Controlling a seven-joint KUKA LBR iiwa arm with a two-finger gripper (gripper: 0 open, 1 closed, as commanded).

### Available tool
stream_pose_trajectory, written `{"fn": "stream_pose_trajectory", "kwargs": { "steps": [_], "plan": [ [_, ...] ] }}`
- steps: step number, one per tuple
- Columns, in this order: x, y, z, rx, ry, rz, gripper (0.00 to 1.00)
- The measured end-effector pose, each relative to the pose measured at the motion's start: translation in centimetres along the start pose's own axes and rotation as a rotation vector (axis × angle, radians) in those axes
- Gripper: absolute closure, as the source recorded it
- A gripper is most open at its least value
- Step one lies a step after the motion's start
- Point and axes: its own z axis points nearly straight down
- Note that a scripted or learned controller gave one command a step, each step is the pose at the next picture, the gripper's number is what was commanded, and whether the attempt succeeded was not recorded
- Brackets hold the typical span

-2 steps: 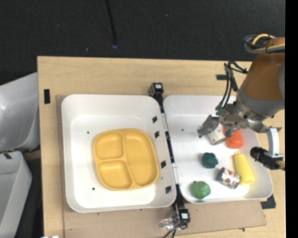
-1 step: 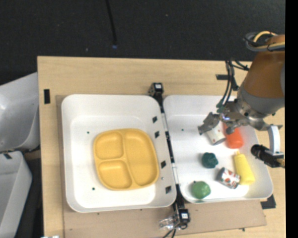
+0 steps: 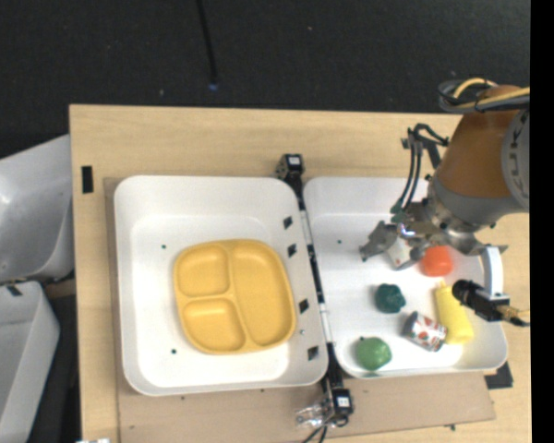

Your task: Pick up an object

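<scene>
The counter (image 3: 212,141) carries two shallow white bins side by side, so that you may work from one into the other. The left bin (image 3: 148,210) holds a yellow divided tray (image 3: 233,295), lying flat near its middle, well apart from the arm. The right bin (image 3: 351,201) holds all the small candidates for the pick, gathered toward its near and right part, within the arm's reach.

The arm (image 3: 480,169) enters from the right and hangs over the right bin, its wrist turned down so that the pincer (image 3: 392,245) sits low above the bin floor, just left of an orange ball (image 3: 436,262). You cannot tell from this slant whether the pincer is spread or pressed together; nothing is visibly between its tips.

In descending size: a yellow bottle-like piece (image 3: 451,314) lies along the right wall; a green round object (image 3: 373,352) rests near the front rim; a small printed can (image 3: 426,331) lies tilted just beside the yellow piece; a dark teal object (image 3: 390,296) lies between the pincer and the green one. Judged by nearness, the orange ball or the teal object is the likelier target.
</scene>
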Motion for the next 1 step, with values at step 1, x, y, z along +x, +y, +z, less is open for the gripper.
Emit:
{"fn": "stream_pose_trajectory", "kwargs": {
  "steps": [1],
  "plan": [
    [0.86,-0.4,5.13,0.0,0.001,0.004,0.0]
  ]
}}
